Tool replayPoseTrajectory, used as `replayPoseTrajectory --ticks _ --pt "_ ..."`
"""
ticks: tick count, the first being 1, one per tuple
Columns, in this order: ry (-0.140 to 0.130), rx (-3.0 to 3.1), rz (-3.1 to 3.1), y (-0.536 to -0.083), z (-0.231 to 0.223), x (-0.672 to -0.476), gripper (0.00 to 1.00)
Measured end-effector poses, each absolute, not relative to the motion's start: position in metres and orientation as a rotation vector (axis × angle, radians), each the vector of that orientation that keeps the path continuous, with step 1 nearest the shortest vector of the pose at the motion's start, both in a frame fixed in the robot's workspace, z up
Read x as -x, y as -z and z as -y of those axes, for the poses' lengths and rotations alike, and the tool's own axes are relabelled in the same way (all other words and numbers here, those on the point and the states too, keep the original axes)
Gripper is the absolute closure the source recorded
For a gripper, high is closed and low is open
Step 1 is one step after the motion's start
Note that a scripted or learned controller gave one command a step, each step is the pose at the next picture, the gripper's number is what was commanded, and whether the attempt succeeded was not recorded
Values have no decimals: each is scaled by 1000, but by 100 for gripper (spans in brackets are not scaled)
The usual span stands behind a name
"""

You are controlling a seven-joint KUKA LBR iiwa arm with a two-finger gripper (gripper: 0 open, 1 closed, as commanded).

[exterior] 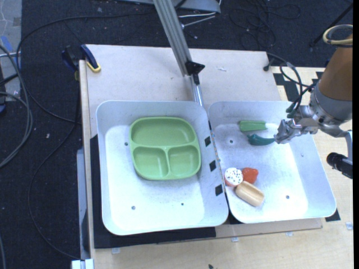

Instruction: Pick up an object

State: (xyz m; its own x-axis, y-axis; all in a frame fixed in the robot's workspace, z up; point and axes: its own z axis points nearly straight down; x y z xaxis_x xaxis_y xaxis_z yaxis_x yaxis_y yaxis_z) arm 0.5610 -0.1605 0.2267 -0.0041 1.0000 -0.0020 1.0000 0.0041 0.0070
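We see two white bins side by side on the bench. We take the right bin [314,189] as our landmark. The arm [336,77] reaches in over its far right corner, and the gripper [284,132] hangs just above the bin's far end, toward its right wall. Whether it is released or clenched we cannot tell, and we see nothing clearly caught in it.

Just to the left of the gripper, a teal curved piece [259,140] lies on the bin floor, its tip close to or touching the gripper; we cannot tell which. A green oblong piece [252,126] lies just beyond it, near the bin's far wall.

Toward the bin's near left corner sits a small cluster: a white speckled ball [233,176], a red piece [250,175] touching it on the right, and a tan bread roll [249,194] just in front of both.

In the left bin [112,206], beside our landmark, rests a green divided plate [165,148] with three compartments.
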Motion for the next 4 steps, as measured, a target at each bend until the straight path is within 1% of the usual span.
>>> replayPoseTrajectory --ticks 1,2,3,4 --pt "-5 -2213 -2219 -283 168 -555 100" --pt "1 -2215 -2229 -265 118 -566 100" --pt "-2 -2212 -2228 -268 64 -584 100" --pt "1 -2214 -2230 -250 9 -594 100"
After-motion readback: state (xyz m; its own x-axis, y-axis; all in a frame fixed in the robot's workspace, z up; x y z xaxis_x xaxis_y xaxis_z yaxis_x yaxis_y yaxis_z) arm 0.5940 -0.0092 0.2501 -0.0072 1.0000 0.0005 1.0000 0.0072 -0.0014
